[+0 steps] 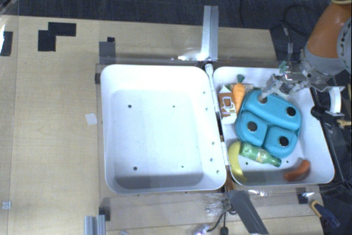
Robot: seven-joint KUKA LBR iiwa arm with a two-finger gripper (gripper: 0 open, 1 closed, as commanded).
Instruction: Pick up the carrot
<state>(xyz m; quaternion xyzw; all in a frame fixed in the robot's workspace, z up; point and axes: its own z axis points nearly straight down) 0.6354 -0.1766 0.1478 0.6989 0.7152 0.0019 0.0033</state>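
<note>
Peeking past blue block — carrot, lower end hidden.

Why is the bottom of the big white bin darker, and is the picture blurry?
In the camera view, a soft grey shadow lies along the near floor of the left bin; a bright glare sits on the metal post; the gripper and carrot look slightly soft.

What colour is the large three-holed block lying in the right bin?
Light blue; the block shows clearly in the camera view, beside the carrot.
</note>
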